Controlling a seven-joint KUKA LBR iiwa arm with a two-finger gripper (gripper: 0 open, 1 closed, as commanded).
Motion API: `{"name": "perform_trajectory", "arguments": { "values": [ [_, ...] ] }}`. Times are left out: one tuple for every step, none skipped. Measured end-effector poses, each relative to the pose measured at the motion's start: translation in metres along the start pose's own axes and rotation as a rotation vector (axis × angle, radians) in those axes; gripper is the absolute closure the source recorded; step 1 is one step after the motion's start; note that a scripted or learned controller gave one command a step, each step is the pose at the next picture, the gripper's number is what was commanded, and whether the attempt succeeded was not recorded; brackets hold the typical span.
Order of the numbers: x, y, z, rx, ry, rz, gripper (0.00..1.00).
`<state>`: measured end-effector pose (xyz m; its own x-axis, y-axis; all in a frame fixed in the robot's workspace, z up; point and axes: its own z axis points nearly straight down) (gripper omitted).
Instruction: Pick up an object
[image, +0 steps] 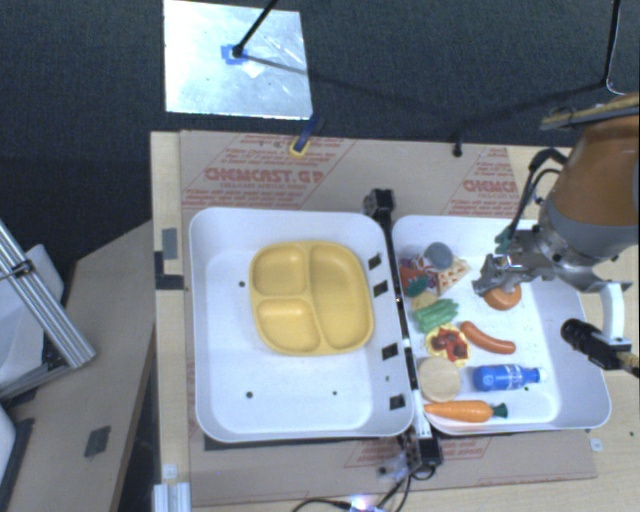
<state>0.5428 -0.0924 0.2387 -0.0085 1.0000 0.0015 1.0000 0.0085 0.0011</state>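
Observation:
The right bin (575, 385) holds several toy foods. Among them are a grey round piece (438, 255), a waffle-like cracker (455, 270), a green vegetable (435, 314), a red sausage (488, 340), a beige disc (438, 378), a blue bottle (506, 377) and a carrot (462, 410). My gripper (499, 273) hangs low over the bin's upper right part. It is directly above an orange-brown piece (504, 298) that pokes out beneath it. Whether the gripper touches that piece is hidden.
The left bin (220, 390) holds a yellow divided plate (308, 297). A black-clipped divider (392, 300) runs between the bins. A black part of the arm (595, 345) sticks out over the right bin's right edge. Cardboard (260, 170) lies under both bins.

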Motion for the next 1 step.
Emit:
{"name": "perform_trajectory", "arguments": {
  "values": [
    [0.0506, -0.0138, 0.0148, 0.002, 0.001, -0.001, 1.00]
  ]
}}
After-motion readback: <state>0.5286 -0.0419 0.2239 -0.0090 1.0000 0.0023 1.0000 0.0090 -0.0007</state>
